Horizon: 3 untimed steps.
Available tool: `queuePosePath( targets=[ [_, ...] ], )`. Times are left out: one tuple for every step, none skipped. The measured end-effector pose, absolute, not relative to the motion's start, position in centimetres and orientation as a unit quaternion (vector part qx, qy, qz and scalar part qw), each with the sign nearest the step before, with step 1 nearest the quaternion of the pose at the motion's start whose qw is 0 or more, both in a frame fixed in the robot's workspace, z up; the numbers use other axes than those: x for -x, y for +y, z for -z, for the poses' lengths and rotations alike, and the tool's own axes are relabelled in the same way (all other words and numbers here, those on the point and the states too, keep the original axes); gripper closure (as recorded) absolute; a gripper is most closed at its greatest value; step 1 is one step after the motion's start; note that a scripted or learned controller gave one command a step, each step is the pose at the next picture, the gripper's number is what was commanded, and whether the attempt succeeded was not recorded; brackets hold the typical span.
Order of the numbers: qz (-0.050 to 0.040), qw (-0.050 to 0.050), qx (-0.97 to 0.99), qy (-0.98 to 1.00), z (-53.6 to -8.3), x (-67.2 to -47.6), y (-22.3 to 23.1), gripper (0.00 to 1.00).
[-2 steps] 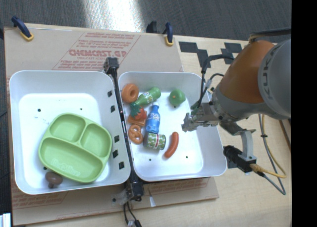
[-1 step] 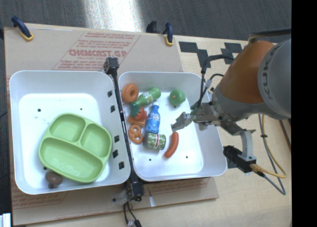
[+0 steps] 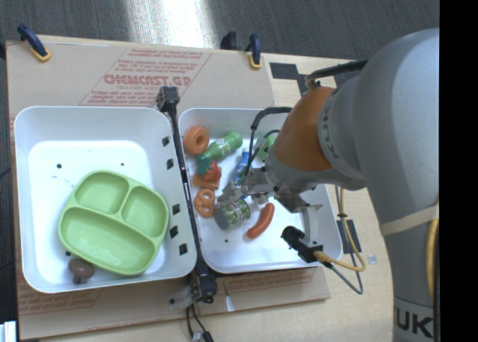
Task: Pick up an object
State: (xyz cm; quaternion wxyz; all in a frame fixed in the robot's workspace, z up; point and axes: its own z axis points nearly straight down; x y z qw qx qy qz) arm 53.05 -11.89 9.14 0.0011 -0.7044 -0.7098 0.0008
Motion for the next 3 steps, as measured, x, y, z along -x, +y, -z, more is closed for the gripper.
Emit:
queuePosePath(
  targets=[
    [-0.0014, 0.002, 0.703, -0.711, -10.1, -53.1, -11.9, 1.00],
    [0.0003, 0.000, 0.705, -0.709, -20.9, -48.2, -9.4, 1.00],
    [0.0007, -0.001, 0.703, -0.711, -21.9, -48.3, -9.4, 1.00]
  ],
)
